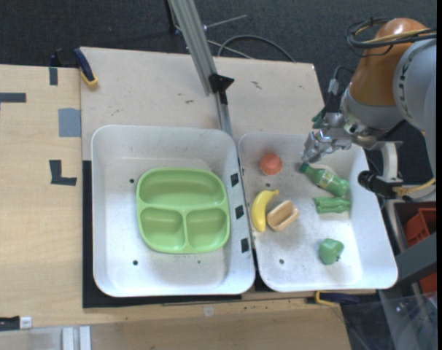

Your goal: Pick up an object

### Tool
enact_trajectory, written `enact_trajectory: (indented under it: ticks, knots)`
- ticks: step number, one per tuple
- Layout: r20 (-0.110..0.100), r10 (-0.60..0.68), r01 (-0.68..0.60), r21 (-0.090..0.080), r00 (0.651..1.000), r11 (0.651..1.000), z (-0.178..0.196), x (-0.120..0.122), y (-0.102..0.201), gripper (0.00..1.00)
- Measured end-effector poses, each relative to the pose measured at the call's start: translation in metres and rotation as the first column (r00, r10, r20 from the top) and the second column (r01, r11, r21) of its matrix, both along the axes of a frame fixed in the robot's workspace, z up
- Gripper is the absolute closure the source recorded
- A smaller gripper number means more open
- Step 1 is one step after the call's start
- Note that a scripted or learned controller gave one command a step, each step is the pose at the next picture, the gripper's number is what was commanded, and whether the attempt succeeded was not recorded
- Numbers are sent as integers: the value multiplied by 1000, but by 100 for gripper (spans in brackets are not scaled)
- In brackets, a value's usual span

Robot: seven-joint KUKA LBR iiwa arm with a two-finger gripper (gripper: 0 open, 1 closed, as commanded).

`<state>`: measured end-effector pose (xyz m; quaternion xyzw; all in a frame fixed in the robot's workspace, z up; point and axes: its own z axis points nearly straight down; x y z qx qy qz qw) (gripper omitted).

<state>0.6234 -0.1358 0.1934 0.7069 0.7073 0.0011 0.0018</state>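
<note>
The right bin (367,265) holds a red-orange ball (270,164), a yellow banana (261,208), a tan hot-dog bun (282,215), a green bottle (327,179), a flat green piece (332,205) and a small green lump (330,251). My gripper (314,152) hangs over the back of this bin, just above and left of the green bottle's neck. Nothing shows between its fingers.
The left bin (111,210) carries a green divided plate (183,210). A metal pole (199,46) slants down to the gap between the bins. Black cables (250,42) lie on the board behind. The arm's orange band (385,57) fills the upper right.
</note>
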Motion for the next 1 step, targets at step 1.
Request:
enact_trajectory:
  ticks: [1]
  knots:
    - [2,1,-1,-1,1000,1000,64,1,-2,100]
